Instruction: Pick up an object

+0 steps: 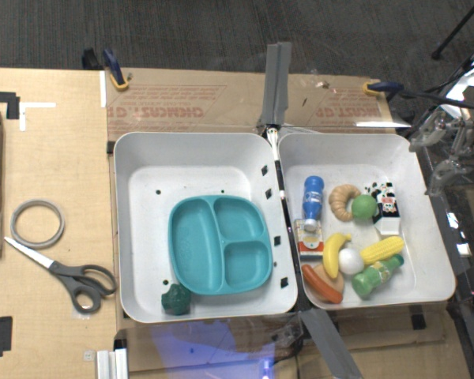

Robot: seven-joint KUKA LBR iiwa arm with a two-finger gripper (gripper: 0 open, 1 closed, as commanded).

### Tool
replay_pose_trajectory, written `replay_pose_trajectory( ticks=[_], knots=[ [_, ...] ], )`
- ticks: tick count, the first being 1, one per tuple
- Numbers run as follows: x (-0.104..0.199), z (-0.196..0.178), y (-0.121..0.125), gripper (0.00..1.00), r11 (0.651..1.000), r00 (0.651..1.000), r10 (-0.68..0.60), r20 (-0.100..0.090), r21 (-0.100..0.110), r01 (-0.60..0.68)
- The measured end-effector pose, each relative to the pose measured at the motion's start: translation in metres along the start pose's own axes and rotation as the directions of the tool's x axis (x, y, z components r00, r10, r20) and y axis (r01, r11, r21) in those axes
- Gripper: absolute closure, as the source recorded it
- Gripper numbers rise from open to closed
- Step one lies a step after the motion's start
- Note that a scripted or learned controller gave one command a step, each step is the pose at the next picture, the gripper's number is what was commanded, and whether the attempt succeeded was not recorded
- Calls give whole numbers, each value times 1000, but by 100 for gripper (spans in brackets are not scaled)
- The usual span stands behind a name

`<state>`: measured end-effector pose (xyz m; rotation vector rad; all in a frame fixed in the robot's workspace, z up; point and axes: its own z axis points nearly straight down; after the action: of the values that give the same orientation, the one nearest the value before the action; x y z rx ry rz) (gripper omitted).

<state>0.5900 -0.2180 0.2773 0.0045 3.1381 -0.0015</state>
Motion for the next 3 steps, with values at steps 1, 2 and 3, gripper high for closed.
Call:
replay_pose_trajectory(
  ticks=[1,2,3],
  knots=[
    [16,146,-3,0,990,990,142,1,0,-142],
    [-49,185,60,0,1000,1000,-15,2,-1,15],
    [-35,184,104,0,991,991,-131,1,-1,131]
  ],
)
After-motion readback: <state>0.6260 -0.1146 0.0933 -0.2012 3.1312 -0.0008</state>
